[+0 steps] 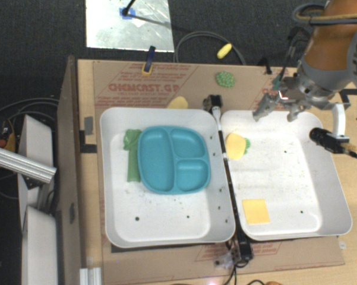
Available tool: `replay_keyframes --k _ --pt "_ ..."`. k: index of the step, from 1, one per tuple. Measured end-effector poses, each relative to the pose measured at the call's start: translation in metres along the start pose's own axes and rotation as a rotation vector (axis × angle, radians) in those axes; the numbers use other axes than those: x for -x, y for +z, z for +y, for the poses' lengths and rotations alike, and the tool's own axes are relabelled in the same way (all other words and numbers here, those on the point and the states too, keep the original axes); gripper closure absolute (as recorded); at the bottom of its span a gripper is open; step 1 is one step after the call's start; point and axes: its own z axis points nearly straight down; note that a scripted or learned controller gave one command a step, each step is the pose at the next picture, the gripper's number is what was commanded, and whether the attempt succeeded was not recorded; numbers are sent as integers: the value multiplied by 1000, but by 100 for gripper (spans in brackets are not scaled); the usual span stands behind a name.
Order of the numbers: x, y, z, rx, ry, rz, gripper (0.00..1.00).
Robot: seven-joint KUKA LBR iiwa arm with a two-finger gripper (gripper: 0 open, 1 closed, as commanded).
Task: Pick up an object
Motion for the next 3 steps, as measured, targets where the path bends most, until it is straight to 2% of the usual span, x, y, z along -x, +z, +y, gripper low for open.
replay_keyframes --k 1,2,3 --pt "8 103 -2 -6 3 1 0" --pt "-1 173 26 0 -2 0 0" --pt "-1 158 27 4 -2 0 100"
